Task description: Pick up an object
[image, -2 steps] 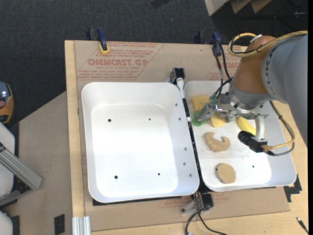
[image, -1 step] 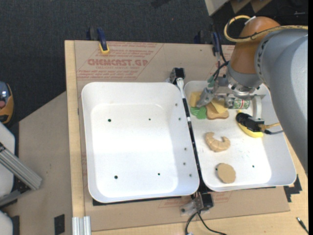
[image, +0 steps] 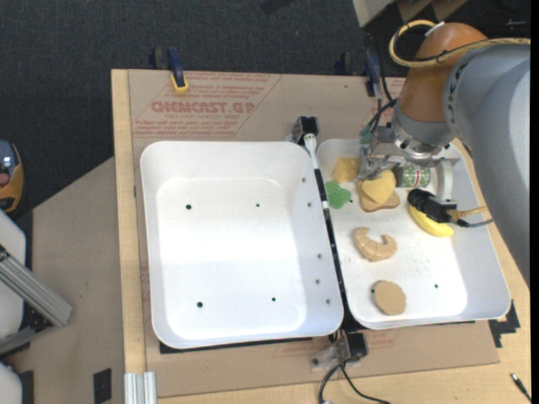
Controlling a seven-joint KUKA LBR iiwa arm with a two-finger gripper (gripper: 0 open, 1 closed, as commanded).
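Camera view is showing the gripper (image: 376,168) hanging low in the right bin (image: 472,297), right over a yellow-and-tan toy (image: 378,193); how its jaws stand cannot be told. A banana (image: 430,219) is lying just right, a green piece (image: 338,195) left, a croissant (image: 374,244) and round cookie (image: 389,297) nearer.

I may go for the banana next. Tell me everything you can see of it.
The banana is a small yellow curved piece, smooth like plastic, with a dark tip at its upper left end. It lies flat on the floor of the right bin, near the far right side, slanting down to the right. A dark cable crosses by its right end. The gripper is to its left, apart from it.
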